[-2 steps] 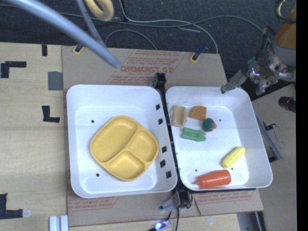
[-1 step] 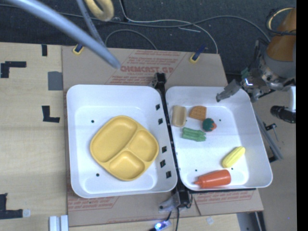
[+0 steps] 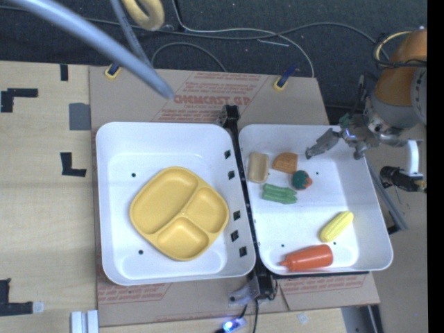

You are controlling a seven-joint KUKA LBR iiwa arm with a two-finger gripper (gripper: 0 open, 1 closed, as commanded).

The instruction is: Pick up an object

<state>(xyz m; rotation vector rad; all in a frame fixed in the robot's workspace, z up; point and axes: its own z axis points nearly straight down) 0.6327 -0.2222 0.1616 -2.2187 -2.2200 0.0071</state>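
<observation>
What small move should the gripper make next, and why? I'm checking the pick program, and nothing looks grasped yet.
Probably slide left and down into the right bin. The gripper sits at that bin's upper right rim with nothing between its fingers, and the nearest pieces, the orange block and the small green and red piece, lie just to its left.

1. Both bins, the left bin (image 3: 111,186) and the right bin (image 3: 368,214), look like smooth white plastic with a slight sheen.
2. The yellow divided plate (image 3: 179,212) is matt-ish plastic, soft glare on its rims.
3. The toy food is all plastic-looking: the red-orange piece (image 3: 307,257) and the corn (image 3: 336,225) are glossy, the green pod (image 3: 279,194) is bumpy.
4. The sheet under the bins (image 3: 208,96) looks like plain brown cardboard with red print, matt.
5. The tabletop (image 3: 41,207) has a pale wood-grain finish.
6. The tool (image 3: 331,141) looks like dull grey metal.
</observation>
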